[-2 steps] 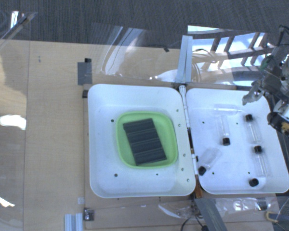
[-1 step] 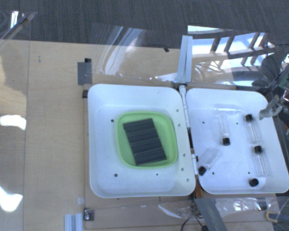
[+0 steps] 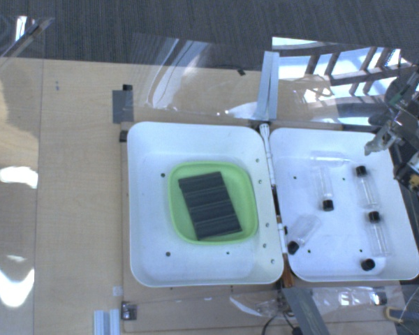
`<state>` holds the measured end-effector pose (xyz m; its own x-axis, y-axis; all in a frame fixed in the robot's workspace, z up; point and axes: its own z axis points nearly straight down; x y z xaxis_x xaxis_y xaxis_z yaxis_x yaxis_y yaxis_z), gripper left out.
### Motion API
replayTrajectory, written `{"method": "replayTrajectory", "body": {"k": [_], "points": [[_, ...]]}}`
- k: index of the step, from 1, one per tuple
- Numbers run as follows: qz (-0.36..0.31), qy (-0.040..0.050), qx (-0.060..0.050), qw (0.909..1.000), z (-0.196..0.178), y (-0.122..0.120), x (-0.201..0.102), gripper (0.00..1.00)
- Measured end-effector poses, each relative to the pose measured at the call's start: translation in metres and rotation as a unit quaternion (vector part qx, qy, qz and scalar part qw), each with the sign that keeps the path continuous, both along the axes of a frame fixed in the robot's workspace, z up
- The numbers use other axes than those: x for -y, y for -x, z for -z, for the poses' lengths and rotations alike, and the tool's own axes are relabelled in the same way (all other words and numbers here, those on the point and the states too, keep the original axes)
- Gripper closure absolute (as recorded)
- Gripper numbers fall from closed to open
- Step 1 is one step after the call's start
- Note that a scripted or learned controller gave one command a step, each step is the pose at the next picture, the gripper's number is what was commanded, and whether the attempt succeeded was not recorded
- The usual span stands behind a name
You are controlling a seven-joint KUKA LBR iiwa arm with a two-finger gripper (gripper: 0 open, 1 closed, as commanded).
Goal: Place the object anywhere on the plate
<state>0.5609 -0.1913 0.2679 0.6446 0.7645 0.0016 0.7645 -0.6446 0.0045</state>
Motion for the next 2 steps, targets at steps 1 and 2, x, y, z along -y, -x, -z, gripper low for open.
{"method": "replayTrajectory", "body": {"k": [1,2], "points": [[0.024,0.0005,0.001,0.9997,-0.015,-0.011,0.005,0.0],[0.119,-0.0002,0.001,0.9929,-0.048,0.034,0.003,0.0]]}}
